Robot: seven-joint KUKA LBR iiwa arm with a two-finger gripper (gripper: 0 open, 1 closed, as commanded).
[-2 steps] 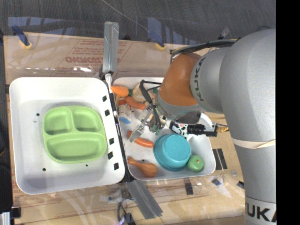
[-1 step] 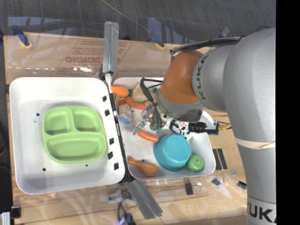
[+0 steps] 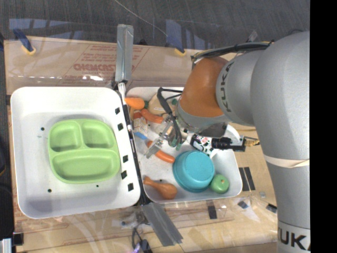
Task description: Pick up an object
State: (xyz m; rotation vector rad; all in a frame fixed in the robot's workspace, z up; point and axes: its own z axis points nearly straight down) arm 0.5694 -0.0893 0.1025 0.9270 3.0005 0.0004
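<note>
My gripper (image 3: 161, 141) reaches down into the right bin (image 3: 231, 165), near its middle left, under the grey arm with its orange band (image 3: 202, 88). Its tip hangs just above a small orange carrot (image 3: 166, 156) lying on the bin floor. A teal bowl (image 3: 194, 170) sits to the right of the carrot, and a green apple (image 3: 220, 183) rests against the bowl's right side. A brown drumstick-shaped piece (image 3: 160, 188) lies at the bin's front. More orange pieces (image 3: 136, 103) lie at the back left of that bin.
The left bin (image 3: 26, 141) holds a light green divided plate (image 3: 82, 149). A ridge with black clips (image 3: 125, 141) separates the two bins. The arm's bulk covers the back right of the right bin. Small blue and white items (image 3: 140, 136) lie near the divider.
</note>
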